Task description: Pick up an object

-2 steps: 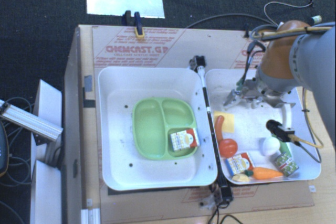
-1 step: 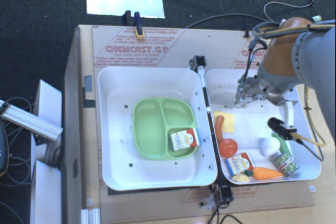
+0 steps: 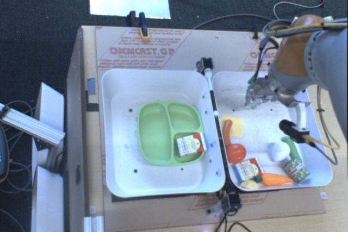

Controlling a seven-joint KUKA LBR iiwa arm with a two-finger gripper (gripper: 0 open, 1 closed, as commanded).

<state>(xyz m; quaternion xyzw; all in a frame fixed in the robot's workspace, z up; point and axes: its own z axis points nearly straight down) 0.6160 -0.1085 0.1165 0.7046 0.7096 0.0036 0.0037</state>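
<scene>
- Over the far end of the right bin [image 3: 231, 87] sits the gripper [image 3: 256, 100], pointing down at bare white floor; whether it is wide or narrow cannot be told from this slant, and nothing shows in its grasp.
- Behind it the grey arm [image 3: 326, 57], with its orange band [image 3: 291, 57], reaches in from the right.
- Every loose object in this bin lies nearer than the gripper and apart from it.
- Closest is a yellow slice [image 3: 235, 124] by the left wall, with a red-orange stick [image 3: 226, 129] lying against its left edge.
- Just near of those is a red ball [image 3: 236, 152], and nearer still a small printed carton [image 3: 248, 169].
- A carrot [image 3: 276, 179] lies along the near wall, just right of that carton.
- Toward the right side, a white lump [image 3: 277, 151] touches a green bottle [image 3: 294, 164].
- Across the divider, the left bin [image 3: 125, 95] holds a green divided plate [image 3: 157, 133].
- A second printed carton [image 3: 190, 145] lies in the plate's near right compartment.
- Both bins rest on the worktop [image 3: 136, 46], covered with a pale sheet printed in red.
</scene>
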